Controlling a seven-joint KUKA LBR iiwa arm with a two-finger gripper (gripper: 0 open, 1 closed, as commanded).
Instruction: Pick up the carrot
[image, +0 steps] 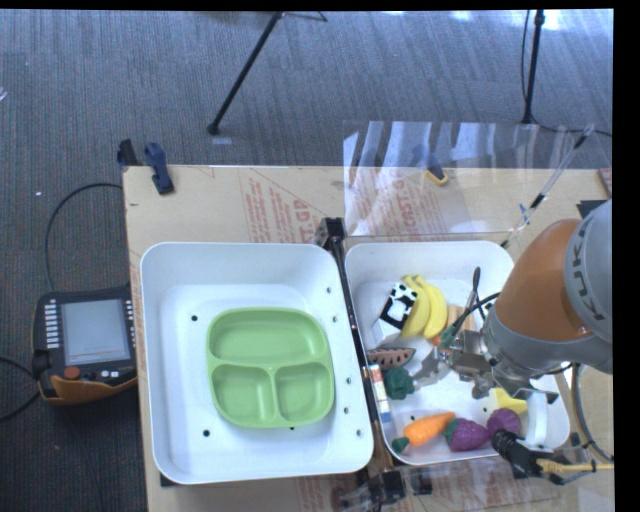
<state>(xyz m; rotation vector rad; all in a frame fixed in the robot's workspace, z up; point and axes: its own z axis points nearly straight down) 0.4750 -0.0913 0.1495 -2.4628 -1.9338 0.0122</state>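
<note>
The carrot (429, 428), orange with a green leafy end pointing left, lies near the front edge of the right bin (436, 254). My gripper (450, 362) hangs over the middle of that bin, a short way behind the carrot and apart from it. The grey arm with its orange band (545, 290) comes in from the right and hides the bin's right side.
Around the carrot lie a purple grape bunch (468, 435), a dark green vegetable (399, 383), a watermelon slice (391, 355), bananas (428, 306) and a black-and-white cube (401, 303). The left bin (180, 270) holds a green divided plate (270, 365). A teach pendant (88, 345) sits left of the bench.
</note>
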